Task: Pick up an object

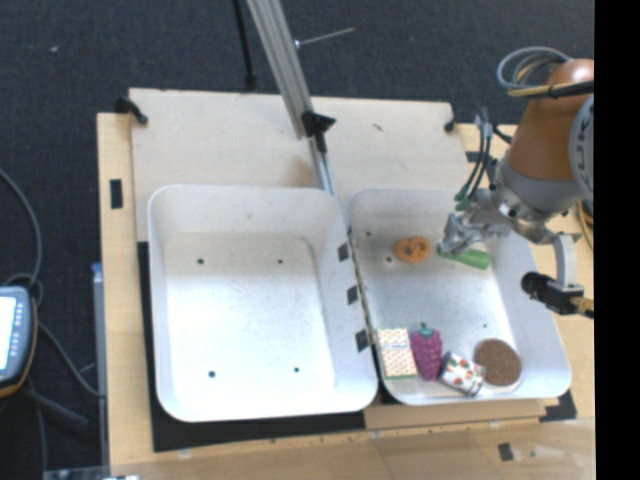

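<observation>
We see the end effector [458,240] low in the right bin [520,298], upper right of frame, touching a green block [470,259]; we cannot tell its grip. An orange toy [411,250] lies just left; four items cluster lower down.

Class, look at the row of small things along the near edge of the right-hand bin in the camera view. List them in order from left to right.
Patterned box → purple strawberry-shaped toy → red-and-white spotted piece → brown round disc.
</observation>
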Motion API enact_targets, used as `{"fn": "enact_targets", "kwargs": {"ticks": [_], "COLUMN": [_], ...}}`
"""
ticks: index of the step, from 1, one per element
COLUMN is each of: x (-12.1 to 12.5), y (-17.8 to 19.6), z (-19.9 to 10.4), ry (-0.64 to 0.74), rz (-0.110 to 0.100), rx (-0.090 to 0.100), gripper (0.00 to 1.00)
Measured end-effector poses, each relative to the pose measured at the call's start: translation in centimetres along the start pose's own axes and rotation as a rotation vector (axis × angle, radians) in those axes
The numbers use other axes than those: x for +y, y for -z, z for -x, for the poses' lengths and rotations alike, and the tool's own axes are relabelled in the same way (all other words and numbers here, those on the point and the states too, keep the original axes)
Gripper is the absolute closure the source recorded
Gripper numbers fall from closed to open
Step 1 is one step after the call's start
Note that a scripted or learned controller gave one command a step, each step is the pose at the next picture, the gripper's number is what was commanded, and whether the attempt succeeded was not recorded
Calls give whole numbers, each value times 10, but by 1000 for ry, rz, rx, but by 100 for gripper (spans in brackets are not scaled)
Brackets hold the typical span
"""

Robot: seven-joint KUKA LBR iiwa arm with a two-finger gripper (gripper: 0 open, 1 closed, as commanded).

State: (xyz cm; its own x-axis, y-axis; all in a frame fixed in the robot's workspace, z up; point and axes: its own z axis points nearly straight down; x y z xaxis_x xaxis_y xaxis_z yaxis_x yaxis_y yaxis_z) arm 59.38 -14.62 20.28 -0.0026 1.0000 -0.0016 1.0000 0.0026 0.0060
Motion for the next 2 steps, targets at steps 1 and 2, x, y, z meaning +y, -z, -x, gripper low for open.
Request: {"fn": "enact_targets", "kwargs": {"ticks": [1,2], "x": [-2,-1], "y": [63,66], "z": [-3,-2], "ry": [2,5], "rz": [2,-3], "rx": [0,-1], "gripper": [100,100]}}
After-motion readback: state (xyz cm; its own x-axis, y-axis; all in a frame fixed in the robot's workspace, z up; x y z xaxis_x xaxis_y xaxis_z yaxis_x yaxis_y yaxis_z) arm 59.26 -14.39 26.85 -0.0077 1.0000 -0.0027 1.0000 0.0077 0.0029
